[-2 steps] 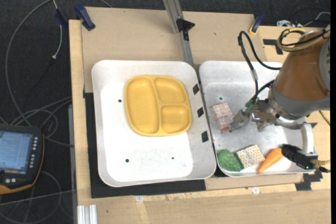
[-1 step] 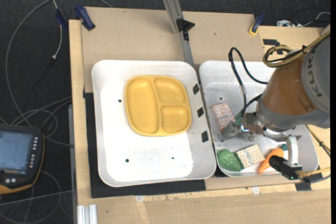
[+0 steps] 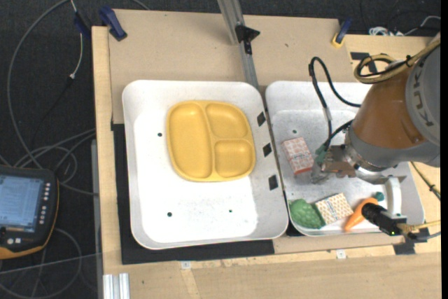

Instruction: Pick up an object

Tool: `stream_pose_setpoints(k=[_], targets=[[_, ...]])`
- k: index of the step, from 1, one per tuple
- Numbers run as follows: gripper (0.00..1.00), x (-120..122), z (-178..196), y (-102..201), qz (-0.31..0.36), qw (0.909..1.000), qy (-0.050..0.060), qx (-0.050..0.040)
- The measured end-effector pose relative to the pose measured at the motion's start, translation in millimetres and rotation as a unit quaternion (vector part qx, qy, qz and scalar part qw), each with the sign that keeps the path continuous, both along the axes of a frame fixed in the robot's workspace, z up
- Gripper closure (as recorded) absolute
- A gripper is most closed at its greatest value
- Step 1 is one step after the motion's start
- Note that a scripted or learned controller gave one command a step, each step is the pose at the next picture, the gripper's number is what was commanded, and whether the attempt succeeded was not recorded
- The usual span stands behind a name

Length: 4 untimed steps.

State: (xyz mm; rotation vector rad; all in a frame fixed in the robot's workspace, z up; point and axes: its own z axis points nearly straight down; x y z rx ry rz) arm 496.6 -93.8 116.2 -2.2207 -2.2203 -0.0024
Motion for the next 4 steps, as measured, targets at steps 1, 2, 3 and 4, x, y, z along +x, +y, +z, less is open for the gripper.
stream_pose_setpoints(k=[1,2,3,4], targets=[[1.0,12,55,2,0.001,1.0,-0.004,-0.0015],[1.0,11,118,4,0.001,1.0,-0.004,-0.0014],[1.0,12,122,4,0.001,1.0,-0.001,-0.001],[1.0,22,121,52,0.003,1.0,-0.001,-0.0002]])
